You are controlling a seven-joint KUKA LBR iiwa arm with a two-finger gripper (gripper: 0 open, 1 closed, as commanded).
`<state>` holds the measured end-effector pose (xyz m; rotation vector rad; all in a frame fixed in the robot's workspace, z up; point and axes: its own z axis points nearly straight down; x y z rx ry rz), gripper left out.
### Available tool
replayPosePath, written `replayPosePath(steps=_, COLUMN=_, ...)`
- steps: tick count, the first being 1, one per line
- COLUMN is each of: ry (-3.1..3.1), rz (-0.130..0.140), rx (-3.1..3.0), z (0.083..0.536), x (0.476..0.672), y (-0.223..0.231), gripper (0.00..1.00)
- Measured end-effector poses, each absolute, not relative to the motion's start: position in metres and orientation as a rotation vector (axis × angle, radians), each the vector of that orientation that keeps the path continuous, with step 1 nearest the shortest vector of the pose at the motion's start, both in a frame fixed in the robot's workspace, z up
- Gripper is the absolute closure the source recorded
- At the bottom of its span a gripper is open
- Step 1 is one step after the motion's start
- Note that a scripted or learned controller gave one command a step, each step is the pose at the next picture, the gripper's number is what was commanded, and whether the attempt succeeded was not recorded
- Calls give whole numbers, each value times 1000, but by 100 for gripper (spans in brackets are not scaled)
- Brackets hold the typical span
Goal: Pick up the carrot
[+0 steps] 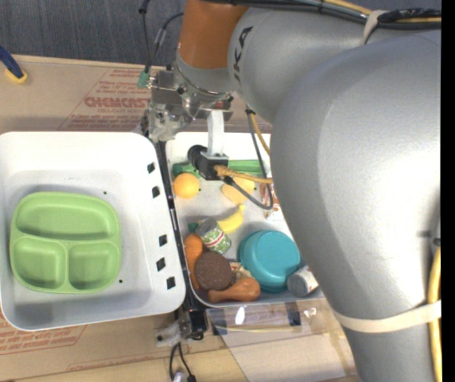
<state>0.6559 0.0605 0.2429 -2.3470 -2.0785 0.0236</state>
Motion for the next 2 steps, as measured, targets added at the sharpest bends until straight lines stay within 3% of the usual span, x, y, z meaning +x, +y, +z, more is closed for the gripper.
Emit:
replayPosePath(steps=1, ry=-1578, rz=13, rx=-2714, z=279, x=656, y=89, gripper=100)
replayPosePath(steps=2, ry=-1854, rz=24, rx=-2526, z=204, x=593, y=154, gripper=100)
